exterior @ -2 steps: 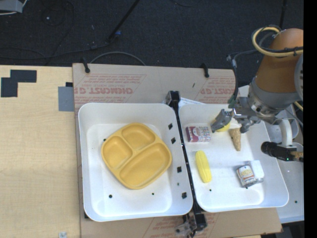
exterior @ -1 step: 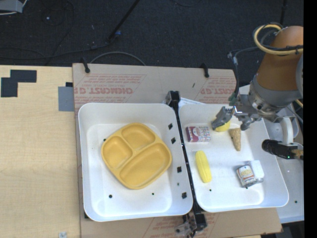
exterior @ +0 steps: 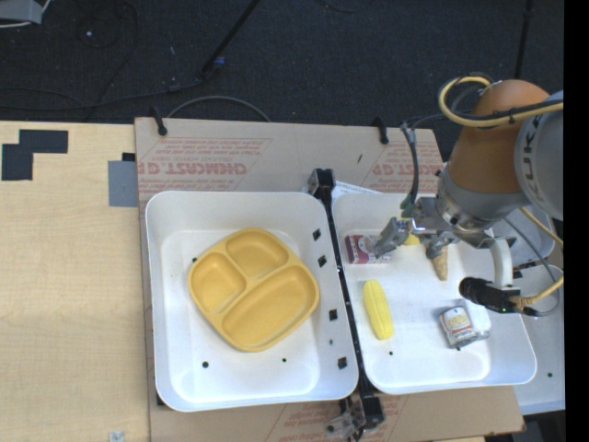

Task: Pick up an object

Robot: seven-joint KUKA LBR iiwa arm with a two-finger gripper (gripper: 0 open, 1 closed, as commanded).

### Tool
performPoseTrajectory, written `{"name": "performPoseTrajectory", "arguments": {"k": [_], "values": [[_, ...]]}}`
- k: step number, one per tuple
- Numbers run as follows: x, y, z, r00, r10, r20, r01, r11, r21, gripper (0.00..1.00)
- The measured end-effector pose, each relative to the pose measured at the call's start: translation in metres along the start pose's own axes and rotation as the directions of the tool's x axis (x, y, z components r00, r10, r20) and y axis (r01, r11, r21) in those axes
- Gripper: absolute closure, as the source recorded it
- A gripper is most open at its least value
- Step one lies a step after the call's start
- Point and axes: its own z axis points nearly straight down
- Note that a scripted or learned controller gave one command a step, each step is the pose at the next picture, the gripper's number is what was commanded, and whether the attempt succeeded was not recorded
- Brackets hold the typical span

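Observation:
My gripper (exterior: 414, 239) hangs over the back of the right bin (exterior: 515, 371), and it is open, its two fingers spread wide. The left finger's tip is right beside a small red and white packet (exterior: 359, 249). A tan cone-shaped piece (exterior: 440, 264) lies just below the right finger. A yellow corn cob (exterior: 377, 308) lies in the bin's middle, in front of the gripper. A small boxy item with a label (exterior: 460, 325) rests toward the bin's front right. Nothing is held between the fingers.
The left bin (exterior: 175, 357) holds a yellow divided plate (exterior: 253, 288). A black divider (exterior: 333, 284) runs between the two bins. A black cable connector (exterior: 488, 294) hangs from the arm over the right bin's right side.

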Motion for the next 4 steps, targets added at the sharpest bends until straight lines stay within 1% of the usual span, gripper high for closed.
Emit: {"name": "performPoseTrajectory", "arguments": {"k": [1, 2, 3, 4], "values": [[0.0, -0.003, 0.065, 1.0, 0.001, 0.0, -0.001, 1.0, 0.001, 0.0], [0.001, -0.003, 0.103, 1.0, 0.002, 0.001, -0.002, 1.0, -0.004, 0.0], [0.0, -0.003, 0.091, 1.0, 0.006, 0.001, -0.006, 1.0, -0.004, 1.0], [0.004, -0.008, 0.047, 1.0, 0.003, 0.001, -0.003, 1.0, -0.009, 1.0]]}}
